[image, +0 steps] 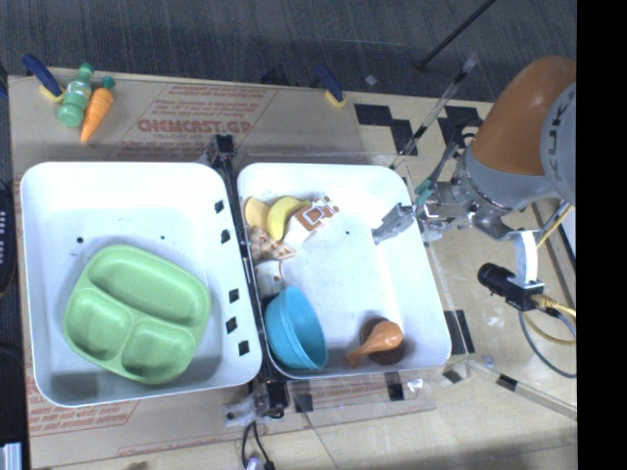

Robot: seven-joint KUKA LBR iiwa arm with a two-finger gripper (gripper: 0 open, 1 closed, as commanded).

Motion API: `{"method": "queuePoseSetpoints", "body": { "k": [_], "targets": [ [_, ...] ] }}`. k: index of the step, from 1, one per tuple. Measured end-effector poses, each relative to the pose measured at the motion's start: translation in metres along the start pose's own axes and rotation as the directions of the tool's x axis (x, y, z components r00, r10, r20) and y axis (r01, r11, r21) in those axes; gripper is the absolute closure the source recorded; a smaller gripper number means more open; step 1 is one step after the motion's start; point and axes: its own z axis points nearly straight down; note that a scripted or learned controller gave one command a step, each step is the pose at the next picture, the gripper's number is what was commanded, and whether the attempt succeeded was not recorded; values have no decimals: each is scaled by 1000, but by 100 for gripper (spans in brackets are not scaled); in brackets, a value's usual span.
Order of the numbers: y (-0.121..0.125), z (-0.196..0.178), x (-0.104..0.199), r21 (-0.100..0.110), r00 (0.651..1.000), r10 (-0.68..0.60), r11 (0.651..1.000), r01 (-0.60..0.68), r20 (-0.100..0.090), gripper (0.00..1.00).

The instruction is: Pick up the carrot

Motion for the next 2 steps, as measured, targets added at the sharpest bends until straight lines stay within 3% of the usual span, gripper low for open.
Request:
{"method": "queuePoseSetpoints", "body": {
  "k": [1,2],
  "targets": [
    [-47,95,-4,5,982,-188,982,188,-4,0],
    [-66,146,-4,0,884,-467,884,467,-2,0]
  ]
}}
